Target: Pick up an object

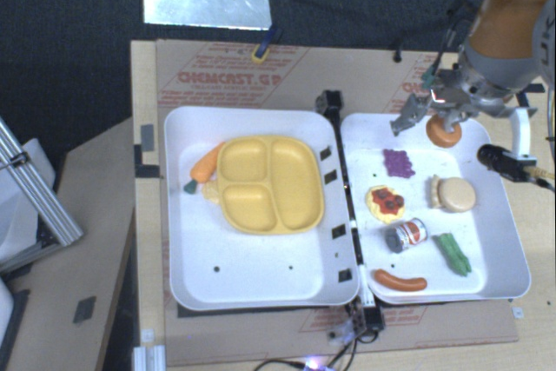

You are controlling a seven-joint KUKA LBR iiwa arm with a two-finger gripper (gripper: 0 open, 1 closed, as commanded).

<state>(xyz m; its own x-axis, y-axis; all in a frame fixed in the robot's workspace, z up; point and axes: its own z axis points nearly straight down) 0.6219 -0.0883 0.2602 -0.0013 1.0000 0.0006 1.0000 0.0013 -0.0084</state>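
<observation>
- Hovering above the right bin [512, 274], gripper [432, 113] fingers apart, holding nothing;
- orange donut toy [445, 133] beside it: likely light, rigid; grip across rim.

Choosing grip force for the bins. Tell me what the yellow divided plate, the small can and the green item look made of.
Yellow three-compartment plate: likely moulded plastic, with an even colour and soft sheen. Small silver can with red label: looks like metal or metallised plastic, with a bright grey end. Green oblong toy vegetable: probably matte plastic or rubber; too small to tell.
</observation>
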